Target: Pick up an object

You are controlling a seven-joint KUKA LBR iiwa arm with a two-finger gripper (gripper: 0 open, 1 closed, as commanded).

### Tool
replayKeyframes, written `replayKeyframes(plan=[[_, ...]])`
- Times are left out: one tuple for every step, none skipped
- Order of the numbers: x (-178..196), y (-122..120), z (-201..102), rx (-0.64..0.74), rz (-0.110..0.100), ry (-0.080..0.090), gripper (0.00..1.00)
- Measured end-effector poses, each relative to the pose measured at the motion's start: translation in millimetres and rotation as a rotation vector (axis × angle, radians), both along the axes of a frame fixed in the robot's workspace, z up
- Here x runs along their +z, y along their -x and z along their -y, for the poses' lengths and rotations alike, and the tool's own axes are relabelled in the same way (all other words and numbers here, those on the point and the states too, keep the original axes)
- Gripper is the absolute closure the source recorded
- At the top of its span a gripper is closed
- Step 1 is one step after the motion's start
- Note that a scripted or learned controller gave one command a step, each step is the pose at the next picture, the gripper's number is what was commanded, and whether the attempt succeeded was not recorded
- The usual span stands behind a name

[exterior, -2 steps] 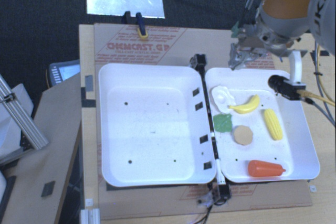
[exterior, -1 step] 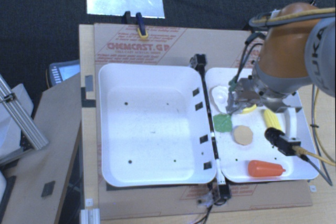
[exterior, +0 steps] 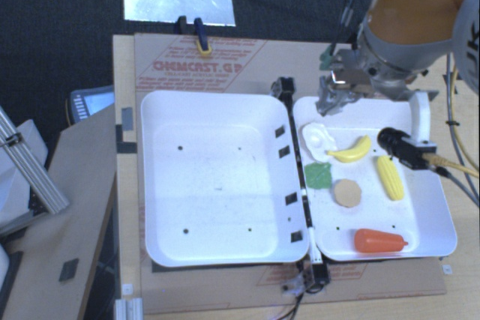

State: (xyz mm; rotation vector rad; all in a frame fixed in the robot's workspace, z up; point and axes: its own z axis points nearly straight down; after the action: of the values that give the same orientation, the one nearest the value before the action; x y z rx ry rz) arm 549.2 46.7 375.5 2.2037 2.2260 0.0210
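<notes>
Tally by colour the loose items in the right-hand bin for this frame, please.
Yellow: 2, banana and corn cob
White: 1, fried egg
Green: 1, leafy piece
Tan: 1, round disc
Orange-red: 1, carrot
Total: 6

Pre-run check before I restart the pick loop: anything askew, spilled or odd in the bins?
Nothing stands out. The toy food sits inside the right bin: white piece, banana, corn, green piece, tan disc, carrot. Nothing is spilled onto the bench. The gripper hangs over that bin's far edge.
</notes>
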Motion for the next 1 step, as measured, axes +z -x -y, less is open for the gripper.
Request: replayKeyframes(plan=[[-75.9,65.7,-17.6,-0.005,-0.023,0.002,1.0]])
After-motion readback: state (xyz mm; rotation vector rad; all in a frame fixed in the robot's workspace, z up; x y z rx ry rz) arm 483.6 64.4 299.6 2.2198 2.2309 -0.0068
